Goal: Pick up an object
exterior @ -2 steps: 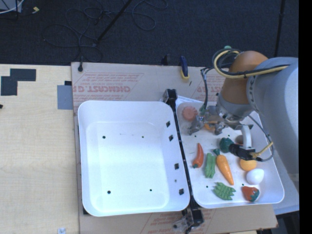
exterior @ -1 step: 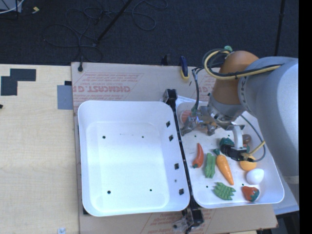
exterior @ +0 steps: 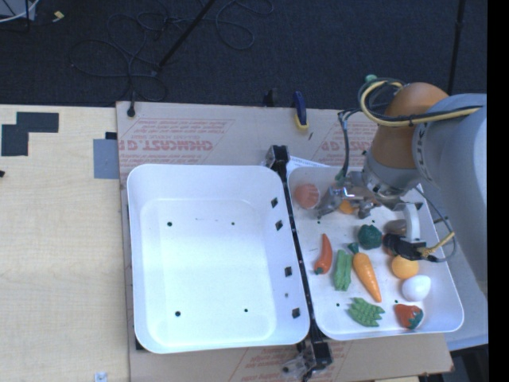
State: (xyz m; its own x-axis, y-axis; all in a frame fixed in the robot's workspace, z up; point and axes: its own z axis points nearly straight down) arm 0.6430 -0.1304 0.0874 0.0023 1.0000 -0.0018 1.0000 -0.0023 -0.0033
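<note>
- Nearest edge of the right bin (exterior: 386, 337): leafy green (exterior: 366, 312) and a red strawberry-like piece (exterior: 409, 316), near each other, apart.
- Just behind those: white egg (exterior: 415, 287) touching or almost touching the orange (exterior: 404, 267) above it.
- Mid bin, in a row: red chili (exterior: 324, 255), green cucumber (exterior: 343, 269), carrot (exterior: 367, 275). All lie flat, roughly lengthwise, close together. Cucumber and carrot nearly touch.
- Dark green piece (exterior: 369, 235) sits just behind the carrot's top.
- Far left corner: pink peach (exterior: 306, 195), close to the bin's left wall.
- Arm (exterior: 455, 161) comes in from the right over the bin's far right side. It bends down at the wrist, with the orange band (exterior: 407, 103) on top.
- Gripper (exterior: 343, 203) is low in the far part of the right bin, just right of the peach and behind the chili.
- Small orange piece (exterior: 347, 208) shows right at the gripper, partly hidden by it. Can't tell whether it is gripped.
- Grip state: cannot tell from this angle.
- Left bin (exterior: 207, 237) sits alongside and the rims meet at the centre.
- Both bins rest on a cardboard sheet (exterior: 183, 138) on the bench (exterior: 48, 253).
</note>
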